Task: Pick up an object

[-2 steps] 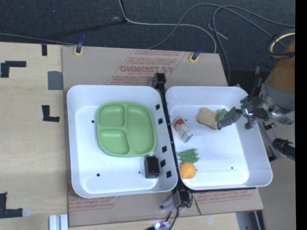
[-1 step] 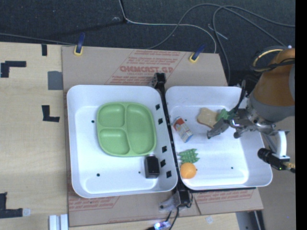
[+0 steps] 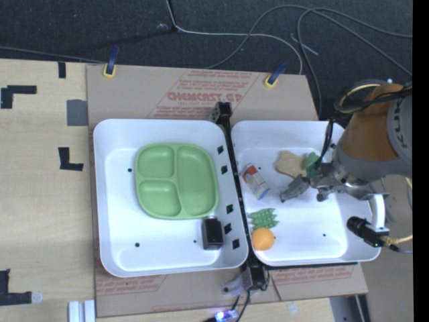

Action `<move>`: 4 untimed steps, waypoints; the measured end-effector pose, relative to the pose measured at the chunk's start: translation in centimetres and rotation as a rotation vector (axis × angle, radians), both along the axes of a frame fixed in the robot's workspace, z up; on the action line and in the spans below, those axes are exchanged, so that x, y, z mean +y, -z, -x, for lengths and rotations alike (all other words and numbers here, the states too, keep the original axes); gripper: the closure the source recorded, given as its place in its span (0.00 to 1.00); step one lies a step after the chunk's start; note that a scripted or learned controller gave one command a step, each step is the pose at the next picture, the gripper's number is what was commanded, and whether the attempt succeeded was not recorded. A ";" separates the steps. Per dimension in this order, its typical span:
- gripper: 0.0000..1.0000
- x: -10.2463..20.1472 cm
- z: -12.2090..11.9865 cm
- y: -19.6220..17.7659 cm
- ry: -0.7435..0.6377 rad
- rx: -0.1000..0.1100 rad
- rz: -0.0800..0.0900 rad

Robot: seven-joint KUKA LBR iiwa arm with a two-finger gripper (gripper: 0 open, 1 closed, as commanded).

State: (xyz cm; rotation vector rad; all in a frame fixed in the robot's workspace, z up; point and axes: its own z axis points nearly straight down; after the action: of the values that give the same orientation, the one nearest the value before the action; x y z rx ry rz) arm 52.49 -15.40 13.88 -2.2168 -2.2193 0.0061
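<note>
Down at the frame's lower edge sits the orange ball (image 3: pixel 263 239), below-left of the pincer (image 3: pixel 303 190), which hangs slightly parted and empty, nearest the tan block (image 3: pixel 289 164) just above-left.

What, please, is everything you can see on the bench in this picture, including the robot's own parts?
white bins: two, white, side by side on the cardboard sheet
divided plate: one, green, left bin
small box: one, black, left bin, lower right corner
small packet: one, white and red, right bin, near the divider
tan piece: one, tan, right bin, upper middle
leafy toy: one, green, right bin, lower left
orange ball: one, orange, right bin, below the leafy toy
clamps: two, yellow and blue, cardboard's far edge
arm: one, grey and orange, right
gripper: one, dark, over the right bin
</note>
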 end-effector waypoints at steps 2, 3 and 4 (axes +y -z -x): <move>1.00 0.1 0.0 4.0 0.000 -0.005 0.001; 1.00 0.7 0.7 -1.4 0.000 -0.009 0.001; 1.00 1.4 1.3 -6.3 -0.001 -0.010 0.001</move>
State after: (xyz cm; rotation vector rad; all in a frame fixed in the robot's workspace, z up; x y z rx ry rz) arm 51.23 -13.96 20.20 -2.2217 -2.2254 -0.0030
